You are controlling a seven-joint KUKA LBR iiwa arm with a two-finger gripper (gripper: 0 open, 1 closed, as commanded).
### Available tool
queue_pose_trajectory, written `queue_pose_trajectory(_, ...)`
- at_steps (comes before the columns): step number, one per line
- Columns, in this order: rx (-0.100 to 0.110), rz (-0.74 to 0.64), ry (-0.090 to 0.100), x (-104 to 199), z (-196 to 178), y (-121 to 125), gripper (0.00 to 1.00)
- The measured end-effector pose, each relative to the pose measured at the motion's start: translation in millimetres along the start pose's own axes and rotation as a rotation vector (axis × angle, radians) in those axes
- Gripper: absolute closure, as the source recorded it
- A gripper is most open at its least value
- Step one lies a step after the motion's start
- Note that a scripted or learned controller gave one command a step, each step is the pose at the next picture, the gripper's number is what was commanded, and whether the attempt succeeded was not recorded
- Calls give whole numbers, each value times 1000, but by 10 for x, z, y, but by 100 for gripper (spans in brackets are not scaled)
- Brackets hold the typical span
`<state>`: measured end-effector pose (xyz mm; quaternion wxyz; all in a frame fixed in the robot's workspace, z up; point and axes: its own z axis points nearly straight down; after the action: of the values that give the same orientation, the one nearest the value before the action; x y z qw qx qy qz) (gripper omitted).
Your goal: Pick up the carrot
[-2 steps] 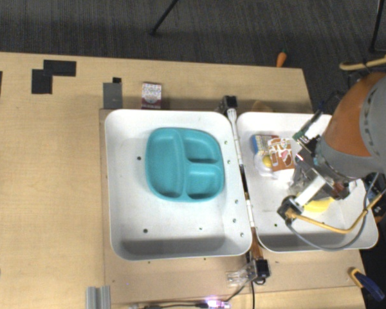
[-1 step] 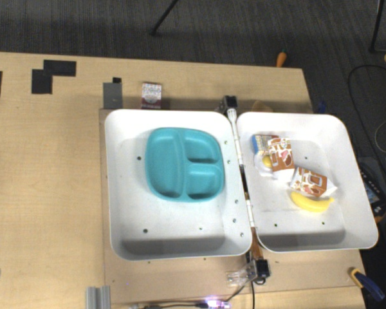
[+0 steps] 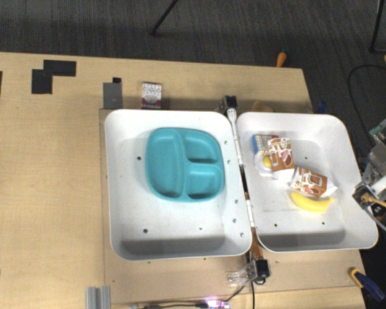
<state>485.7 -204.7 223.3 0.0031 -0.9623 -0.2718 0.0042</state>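
Observation:
The right bin (image 3: 347, 234) holds two red-and-white snack packets, one at the upper left (image 3: 280, 154) and one nearer the middle (image 3: 309, 183). A yellow banana (image 3: 311, 203) lies partly under the second packet. A small yellow item (image 3: 267, 162) peeks out from beneath the first packet, next to a blue-edged wrapper (image 3: 259, 143). The packets hide whatever lies under them.
The left bin (image 3: 125, 237) carries a teal divided plate (image 3: 184, 163). Grey hardware with cables (image 3: 378, 172) juts in at the right edge beside the right bin. A small orange piece (image 3: 281, 59) sits at the bench's far edge, and a small patterned box (image 3: 152, 94) stands behind the left bin.

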Motion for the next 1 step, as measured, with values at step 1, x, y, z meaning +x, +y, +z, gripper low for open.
queue_pose_trajectory(1,-4,337,8,16,44,12,100)
